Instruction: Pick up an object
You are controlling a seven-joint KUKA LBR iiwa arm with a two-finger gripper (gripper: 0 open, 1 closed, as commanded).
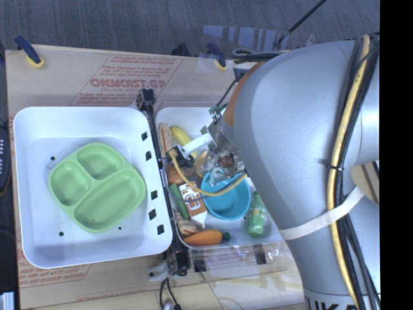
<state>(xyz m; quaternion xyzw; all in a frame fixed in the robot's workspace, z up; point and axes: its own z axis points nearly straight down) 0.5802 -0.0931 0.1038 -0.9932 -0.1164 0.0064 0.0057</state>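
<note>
The end effector, its state impossible to tell, hung over clutter at the blue bowl's 12 o'clock, so it risked snagging neighbours.

Left bin: divided plate at centre. Right bin: bowl at centre, carrot along near edge, bottle near right corner.
</note>
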